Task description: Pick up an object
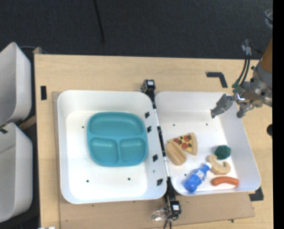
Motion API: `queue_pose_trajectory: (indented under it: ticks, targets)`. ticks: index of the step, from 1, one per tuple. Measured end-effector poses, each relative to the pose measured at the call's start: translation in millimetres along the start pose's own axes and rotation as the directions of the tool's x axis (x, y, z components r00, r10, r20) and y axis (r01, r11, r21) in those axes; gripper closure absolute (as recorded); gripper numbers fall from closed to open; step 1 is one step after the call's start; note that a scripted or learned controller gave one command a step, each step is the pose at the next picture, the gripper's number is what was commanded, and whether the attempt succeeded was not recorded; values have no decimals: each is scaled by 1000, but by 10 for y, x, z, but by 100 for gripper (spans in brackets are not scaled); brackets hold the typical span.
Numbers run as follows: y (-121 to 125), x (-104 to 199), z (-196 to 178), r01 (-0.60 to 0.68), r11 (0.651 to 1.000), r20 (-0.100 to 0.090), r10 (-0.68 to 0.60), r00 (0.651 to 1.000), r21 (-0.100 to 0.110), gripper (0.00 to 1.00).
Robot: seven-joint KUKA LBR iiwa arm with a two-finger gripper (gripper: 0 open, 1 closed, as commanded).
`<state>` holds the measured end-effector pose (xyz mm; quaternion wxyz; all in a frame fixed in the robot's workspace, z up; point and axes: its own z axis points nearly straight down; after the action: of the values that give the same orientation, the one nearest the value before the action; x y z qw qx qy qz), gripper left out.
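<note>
Across the middle of the frame lies one pale wooden bench (46,75), carrying two shallow white plastic bins side by side. One left bin (72,185) holds a single teal plastic plate (117,138) with three compartments, sitting slightly left of the divider between the bins. One right bin (189,109) holds six small toy foods, all gathered in its lower half toward the bottom right of the frame.

At the right edge, upper part of the frame, one grey robot arm (262,82) reaches in, its gripper (230,106) hovering over the upper right corner of the right bin. Its two dark fingers (219,107) are spread apart with nothing between them, well apart from the toys below.

Counting the toys: one tan hot-dog bun (175,153) lies nearest the divider, touching one pizza slice with red and green toppings (186,143) on its upper right. One blue plastic bottle with a white cap (197,177) lies tilted near the bin's lower edge. One beige curved piece (220,165) sits just right of the bottle's cap, with one dark green round piece (222,151) just above it. One orange-red sausage (225,181) lies below the beige piece, near the lower right corner.
</note>
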<state>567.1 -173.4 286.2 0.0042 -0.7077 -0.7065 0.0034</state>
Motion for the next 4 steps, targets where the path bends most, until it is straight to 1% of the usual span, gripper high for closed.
queue_pose_trajectory:
  ticks: [1, 2, 3, 4]
  targets:
    - [19, 7, -68, 2, 1000, 2, -2, 1000, -12, 0]
    - [0, -60, 538, 1, 1000, 3, -1, 1000, -8, 0]
    - [41, 21, 1094, -1, 1000, 2, 1, 1000, -8, 0]
    - [120, 21, 1541, -4, 1000, 3, 4, 1000, -10, 0]
